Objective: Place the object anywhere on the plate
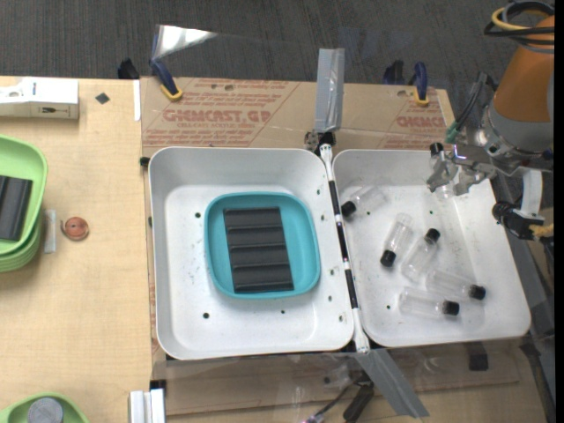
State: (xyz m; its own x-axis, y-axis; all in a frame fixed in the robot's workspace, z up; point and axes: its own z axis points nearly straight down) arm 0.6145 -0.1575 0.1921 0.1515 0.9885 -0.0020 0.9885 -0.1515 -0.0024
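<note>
Here the hand (451,176), grip state unclear, hangs over the right bin (507,324) of vials (397,241).

— How many bins (176,324) were there?
— Two white ones, side by side. One teal plate (304,236). Five clear vials (397,236) (black-capped), as far as could be counted.

Plate (262,245) in left bin (176,263); vials (423,263) in right bin (502,324).
</note>
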